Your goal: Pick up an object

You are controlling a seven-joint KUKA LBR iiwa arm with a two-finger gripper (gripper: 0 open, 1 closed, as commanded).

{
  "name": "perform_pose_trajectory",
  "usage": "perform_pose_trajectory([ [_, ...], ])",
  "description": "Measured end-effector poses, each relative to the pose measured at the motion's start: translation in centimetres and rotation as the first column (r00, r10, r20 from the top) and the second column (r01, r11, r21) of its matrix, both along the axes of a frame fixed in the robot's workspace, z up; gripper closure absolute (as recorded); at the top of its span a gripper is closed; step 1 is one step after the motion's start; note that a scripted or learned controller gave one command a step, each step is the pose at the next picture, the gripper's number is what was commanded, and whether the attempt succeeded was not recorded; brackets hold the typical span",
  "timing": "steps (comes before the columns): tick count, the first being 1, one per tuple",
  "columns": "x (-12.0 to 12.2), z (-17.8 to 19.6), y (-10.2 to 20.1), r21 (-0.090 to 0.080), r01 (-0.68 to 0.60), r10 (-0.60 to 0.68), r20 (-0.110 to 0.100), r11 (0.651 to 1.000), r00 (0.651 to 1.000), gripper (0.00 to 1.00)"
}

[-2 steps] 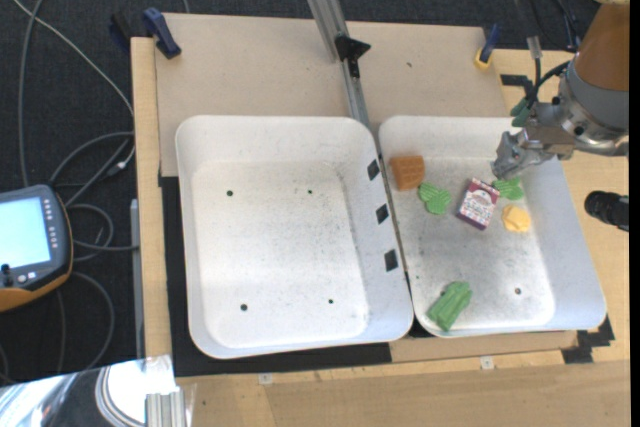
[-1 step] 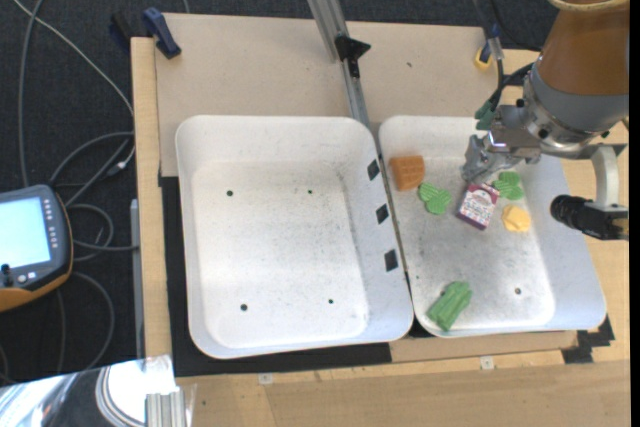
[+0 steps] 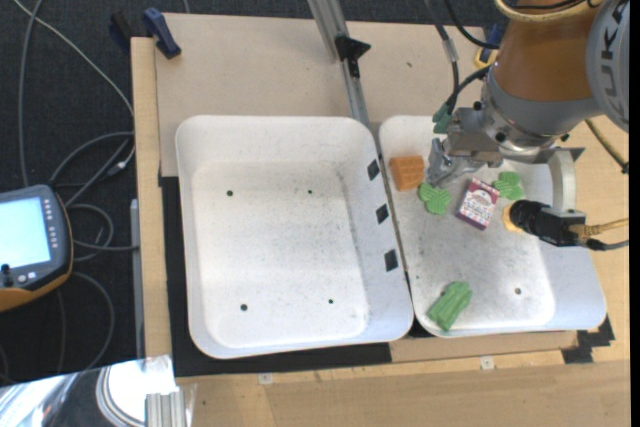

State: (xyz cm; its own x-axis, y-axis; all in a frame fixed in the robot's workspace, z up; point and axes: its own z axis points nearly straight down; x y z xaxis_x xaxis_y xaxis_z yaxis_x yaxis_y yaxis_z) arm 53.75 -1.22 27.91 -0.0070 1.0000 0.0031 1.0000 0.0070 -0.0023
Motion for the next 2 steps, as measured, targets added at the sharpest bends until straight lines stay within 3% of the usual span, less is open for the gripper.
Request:
perform_pose_trajectory([
  [2,-1.8,-0.5,10.5,-0.001,0.0,0.0,-0.002,1.0,1.0,1.0],
])
